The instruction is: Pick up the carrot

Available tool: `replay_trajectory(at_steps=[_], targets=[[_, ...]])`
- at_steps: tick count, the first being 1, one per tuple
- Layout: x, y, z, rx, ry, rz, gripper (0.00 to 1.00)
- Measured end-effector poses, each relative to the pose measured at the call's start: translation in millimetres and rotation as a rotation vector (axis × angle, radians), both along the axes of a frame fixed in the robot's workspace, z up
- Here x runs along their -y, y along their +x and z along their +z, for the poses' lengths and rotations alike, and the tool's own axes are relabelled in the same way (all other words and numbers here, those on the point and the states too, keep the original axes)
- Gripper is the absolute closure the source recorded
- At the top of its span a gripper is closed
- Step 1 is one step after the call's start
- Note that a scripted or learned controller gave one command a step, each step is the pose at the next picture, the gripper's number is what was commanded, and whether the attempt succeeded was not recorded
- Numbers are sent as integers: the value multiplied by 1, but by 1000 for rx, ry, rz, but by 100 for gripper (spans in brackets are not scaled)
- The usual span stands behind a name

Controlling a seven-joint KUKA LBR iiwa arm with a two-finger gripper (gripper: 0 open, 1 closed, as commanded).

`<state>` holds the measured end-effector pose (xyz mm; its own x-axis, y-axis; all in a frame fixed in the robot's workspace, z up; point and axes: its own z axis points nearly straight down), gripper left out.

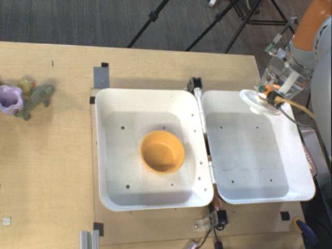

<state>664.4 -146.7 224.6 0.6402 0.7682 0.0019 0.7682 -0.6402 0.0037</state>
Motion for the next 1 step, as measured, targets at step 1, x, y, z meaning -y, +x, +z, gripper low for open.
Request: replay_trajectory(at_steps=[1], targets=[[-48, -15, -39, -6, 0, 236, 100]])
